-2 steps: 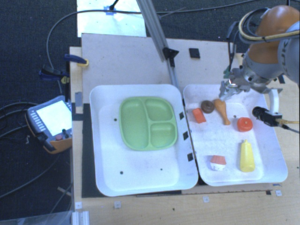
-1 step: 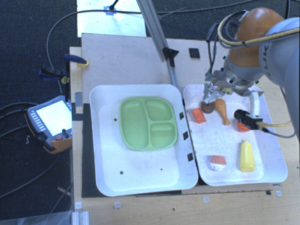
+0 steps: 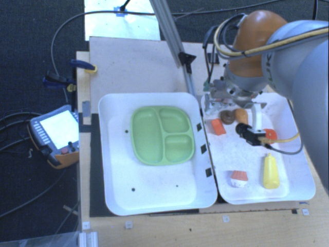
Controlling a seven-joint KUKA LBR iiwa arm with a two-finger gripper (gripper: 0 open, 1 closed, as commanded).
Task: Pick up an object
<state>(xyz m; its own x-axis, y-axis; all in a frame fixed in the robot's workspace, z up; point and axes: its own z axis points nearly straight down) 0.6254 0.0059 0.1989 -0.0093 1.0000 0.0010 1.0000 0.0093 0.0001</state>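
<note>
**Q:** What is there to pick, and where?

**Me:** The things lie in the right bin (image 3: 303, 189). Near its far end sit a brown lump (image 3: 227, 118), a tan round piece (image 3: 241, 116) just beside it, and an orange block (image 3: 218, 127) in front of them. Toward the near end lie a yellow bottle (image 3: 271, 172) and a small red-and-white piece (image 3: 238, 178), close to each other. A red bit (image 3: 270, 135) shows near a black fitting with a yellow cable.

**Q:** How far along are you?

**Me:** As I judge it, nothing is lifted yet. Every thing I can make out rests on the bin floor. My gripper (image 3: 213, 105) is low over the far corner of that bin, near the brown lump and the orange block. The grasp and the lift are both left to do.

**Q:** Are your fingers apart or together?

**Me:** I cannot tell. My wrist and its orange band cover them from above, and I see nothing between them.

**Q:** And the other bin?

**Me:** The left bin (image 3: 118, 189) holds a green tray (image 3: 162, 135), well apart from me.
</note>
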